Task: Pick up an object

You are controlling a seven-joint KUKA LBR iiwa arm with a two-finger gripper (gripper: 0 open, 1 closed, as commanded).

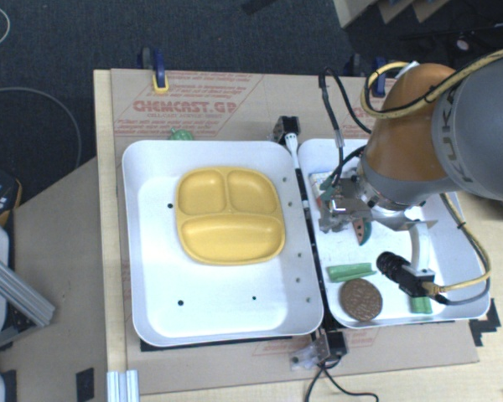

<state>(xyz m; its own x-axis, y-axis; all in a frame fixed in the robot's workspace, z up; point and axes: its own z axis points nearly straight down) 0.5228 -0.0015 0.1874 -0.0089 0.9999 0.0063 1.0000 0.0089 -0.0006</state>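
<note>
Green block and brown disc lie close together in the right bin, below my tool; I cannot tell its grip state, and a descent here risks nudging both aside.

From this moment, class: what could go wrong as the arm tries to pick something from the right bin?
1. The claw hangs near the bin wall, so it may strike it.
2. The green block almost touches the brown disc; a grasp may nudge both.
3. Cables drape over the bin and could snag.
</note>
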